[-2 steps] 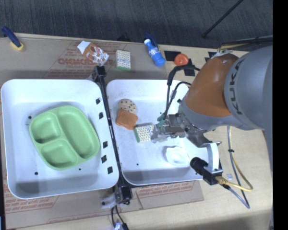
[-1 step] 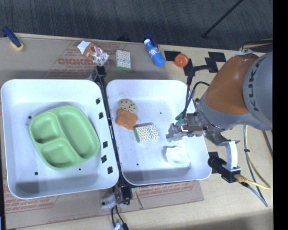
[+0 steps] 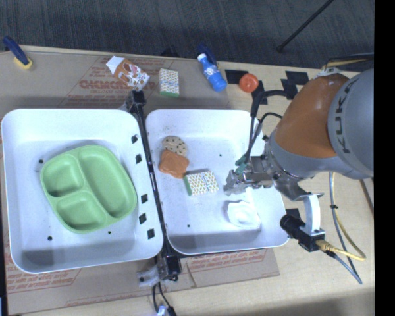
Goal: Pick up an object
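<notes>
In the right bin (image 3: 204, 120) lie a round cookie (image 3: 174, 144), an orange lump (image 3: 173, 164), a green-and-white patterned block (image 3: 201, 182) and a white crumpled object (image 3: 242, 212). My gripper (image 3: 240, 182) hangs low over the bin's right part, just right of the patterned block and right above the white object. The grey arm with its orange band (image 3: 309, 120) reaches in from the right. Nothing shows between the fingers.
The left bin (image 3: 26, 127) holds a green divided plate (image 3: 87, 187). Behind the bins on the cardboard lie a snack packet (image 3: 127, 73), a small patterned box (image 3: 168, 82), a blue bottle (image 3: 212, 72) and an orange ball (image 3: 249, 81). A blue-yellow clamp (image 3: 17, 52) sits far left.
</notes>
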Robot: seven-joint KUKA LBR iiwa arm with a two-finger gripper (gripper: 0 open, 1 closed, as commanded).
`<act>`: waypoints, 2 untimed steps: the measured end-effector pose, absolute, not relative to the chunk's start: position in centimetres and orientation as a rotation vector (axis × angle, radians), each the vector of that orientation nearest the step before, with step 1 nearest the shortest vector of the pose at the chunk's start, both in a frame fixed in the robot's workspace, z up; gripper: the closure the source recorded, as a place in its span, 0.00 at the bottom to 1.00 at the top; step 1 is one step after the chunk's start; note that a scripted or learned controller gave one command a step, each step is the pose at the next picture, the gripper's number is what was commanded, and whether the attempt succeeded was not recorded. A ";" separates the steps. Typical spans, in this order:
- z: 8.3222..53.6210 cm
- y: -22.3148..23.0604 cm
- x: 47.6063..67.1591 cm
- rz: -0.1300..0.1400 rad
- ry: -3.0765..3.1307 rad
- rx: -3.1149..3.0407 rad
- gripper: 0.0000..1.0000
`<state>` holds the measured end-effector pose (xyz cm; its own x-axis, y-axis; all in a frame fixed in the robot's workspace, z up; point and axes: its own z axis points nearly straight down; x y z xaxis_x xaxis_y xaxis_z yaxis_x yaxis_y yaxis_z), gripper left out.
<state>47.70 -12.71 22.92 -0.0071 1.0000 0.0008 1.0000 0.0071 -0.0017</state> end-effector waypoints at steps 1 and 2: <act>24.2 -14.9 47.6 0.001 -2.225 -2.216 1.00; 24.2 -15.5 47.6 0.000 -2.225 -2.218 1.00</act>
<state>47.64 -15.46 24.23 -0.0035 1.0000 -0.0003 1.0000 0.0035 0.0000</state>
